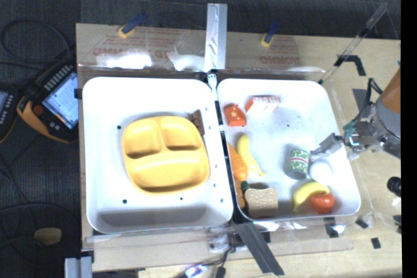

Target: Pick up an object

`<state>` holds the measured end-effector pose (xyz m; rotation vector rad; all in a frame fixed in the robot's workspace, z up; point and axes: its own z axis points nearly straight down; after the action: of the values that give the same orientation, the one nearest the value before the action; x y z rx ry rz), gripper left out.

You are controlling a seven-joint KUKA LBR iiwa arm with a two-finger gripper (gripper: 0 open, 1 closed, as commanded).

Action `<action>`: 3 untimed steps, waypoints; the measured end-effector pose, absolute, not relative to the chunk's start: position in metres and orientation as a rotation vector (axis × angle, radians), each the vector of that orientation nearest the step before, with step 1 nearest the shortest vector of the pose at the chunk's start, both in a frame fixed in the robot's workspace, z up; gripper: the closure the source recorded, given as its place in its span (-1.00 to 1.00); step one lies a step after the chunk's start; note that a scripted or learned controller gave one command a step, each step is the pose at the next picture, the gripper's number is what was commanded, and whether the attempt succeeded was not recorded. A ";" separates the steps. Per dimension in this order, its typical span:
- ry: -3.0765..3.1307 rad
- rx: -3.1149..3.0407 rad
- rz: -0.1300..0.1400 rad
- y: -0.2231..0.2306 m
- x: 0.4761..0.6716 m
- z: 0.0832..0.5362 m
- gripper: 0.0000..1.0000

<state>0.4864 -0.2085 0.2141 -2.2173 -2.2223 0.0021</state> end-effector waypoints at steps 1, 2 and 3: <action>-2.572 -1.805 0.001 -0.176 0.528 0.249 -1.00; -2.563 -1.819 0.004 -0.225 0.555 0.211 -1.00; -2.621 -1.737 -0.001 -0.199 0.539 0.092 -1.00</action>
<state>0.5389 -0.1993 0.0925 -1.7365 -2.6208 -0.0014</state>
